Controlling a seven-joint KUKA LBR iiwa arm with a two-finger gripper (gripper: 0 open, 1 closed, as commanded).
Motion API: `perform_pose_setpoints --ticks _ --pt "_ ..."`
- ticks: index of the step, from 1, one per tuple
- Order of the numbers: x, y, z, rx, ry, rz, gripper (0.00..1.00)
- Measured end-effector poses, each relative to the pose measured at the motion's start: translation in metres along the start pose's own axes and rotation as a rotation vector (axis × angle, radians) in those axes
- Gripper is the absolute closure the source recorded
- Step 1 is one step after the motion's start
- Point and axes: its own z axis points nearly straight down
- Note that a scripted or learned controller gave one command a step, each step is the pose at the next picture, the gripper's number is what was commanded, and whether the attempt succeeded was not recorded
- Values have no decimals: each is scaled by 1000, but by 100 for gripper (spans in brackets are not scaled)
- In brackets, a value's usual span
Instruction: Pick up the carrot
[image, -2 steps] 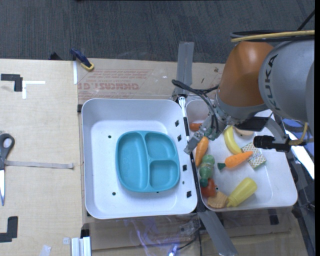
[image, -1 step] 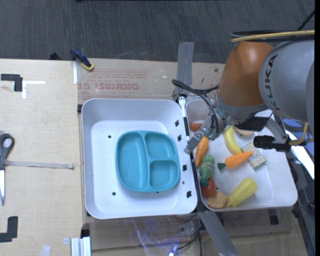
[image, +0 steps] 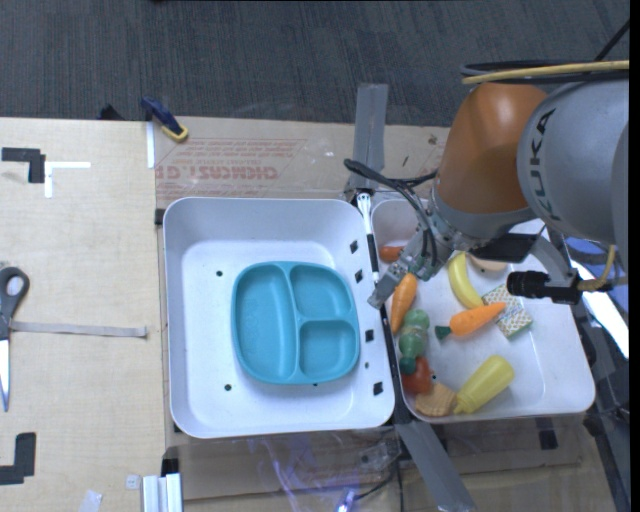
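carrot (image: 404, 297) | at 9 o'clock in right bin (image: 560, 395), tilted | tool (image: 398, 282) pinching its top end | second carrot (image: 476, 320) at 3 o'clock

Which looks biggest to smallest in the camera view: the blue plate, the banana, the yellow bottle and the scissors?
1. Blue plate, clearly largest.
2. Scissors, though cut off by the left edge.
3. Yellow bottle and banana look about alike; I would not rank them.
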Motion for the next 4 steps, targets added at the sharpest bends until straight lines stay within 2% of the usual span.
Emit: perform_pose_setpoints --ticks 4 --pt "0 0 0 0 0 0 0"
